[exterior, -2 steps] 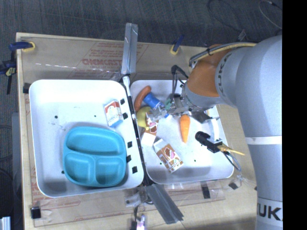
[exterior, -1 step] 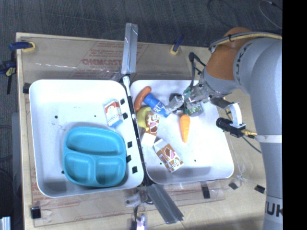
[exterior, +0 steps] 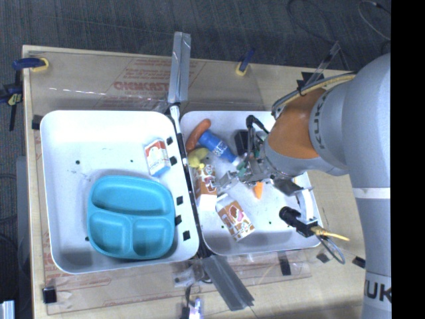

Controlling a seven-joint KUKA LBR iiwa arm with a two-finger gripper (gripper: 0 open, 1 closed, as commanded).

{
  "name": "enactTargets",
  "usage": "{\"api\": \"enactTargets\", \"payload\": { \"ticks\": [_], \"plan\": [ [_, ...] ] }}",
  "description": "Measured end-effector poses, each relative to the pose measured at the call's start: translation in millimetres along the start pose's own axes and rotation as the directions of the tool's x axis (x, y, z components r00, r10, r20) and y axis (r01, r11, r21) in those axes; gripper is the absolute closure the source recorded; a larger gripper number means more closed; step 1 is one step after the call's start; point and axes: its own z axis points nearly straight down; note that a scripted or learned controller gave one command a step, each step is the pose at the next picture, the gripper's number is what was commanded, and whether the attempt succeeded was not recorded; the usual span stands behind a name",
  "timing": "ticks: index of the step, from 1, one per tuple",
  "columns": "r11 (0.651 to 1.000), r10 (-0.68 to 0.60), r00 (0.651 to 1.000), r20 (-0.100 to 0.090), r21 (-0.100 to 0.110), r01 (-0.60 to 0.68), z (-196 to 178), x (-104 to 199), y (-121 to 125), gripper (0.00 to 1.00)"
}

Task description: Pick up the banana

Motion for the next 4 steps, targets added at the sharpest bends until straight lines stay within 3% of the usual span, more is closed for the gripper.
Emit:
{"api": "enactTargets", "payload": {
  "ticks": [1,2,3,4],
  "plan": [
    [0.988,0.152,0.988,0.0,-0.001,-0.152,0,-27,0,0.0],
    [0.994,0.109,0.994,0.0,0.0,-0.109,-120,-28,26,0.0],
    [0.954,0.301,0.954,0.006,-0.021,-0.3,-12,41,14,0.0],
    [0.975,0.223,0.975,0.0,0.002,-0.223,-100,97,1,0.0]
  ]
}}
